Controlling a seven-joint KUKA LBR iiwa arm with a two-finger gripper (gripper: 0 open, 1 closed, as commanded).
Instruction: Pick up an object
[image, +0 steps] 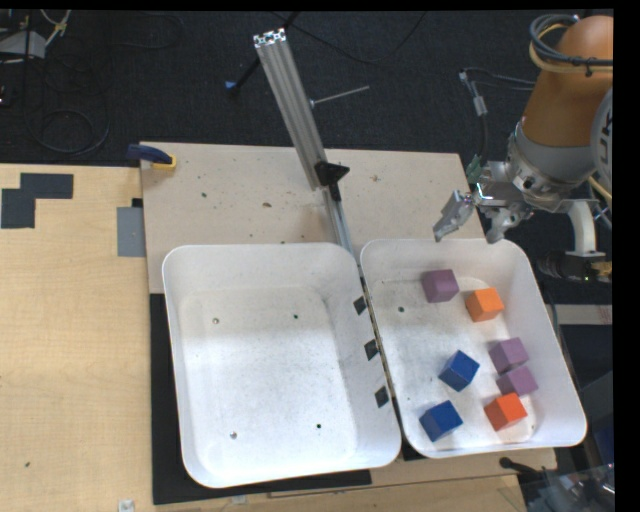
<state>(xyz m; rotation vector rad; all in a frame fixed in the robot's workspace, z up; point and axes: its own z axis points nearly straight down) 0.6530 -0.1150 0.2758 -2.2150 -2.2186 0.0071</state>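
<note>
Camera view, tabletop (230, 190): pale board filling the middle of the frame, carrying two bins side by side.
Left bin (270, 460): lower centre, speckled white floor.
Right bin (400, 400): lower right, holding seven cubes.
Metal rail (292, 100): slants from top centre down to the bins' shared edge.
Gripper (470, 222): upper right, above the right bin's far rim; fingers (452, 218) spread apart, nothing between them.
Purple cubes: one (439, 285) nearest the gripper, two (508, 354) (518, 380) by the right wall.
Orange cubes: (484, 304), (506, 410).
Blue cubes: (459, 370), (440, 420).
</note>
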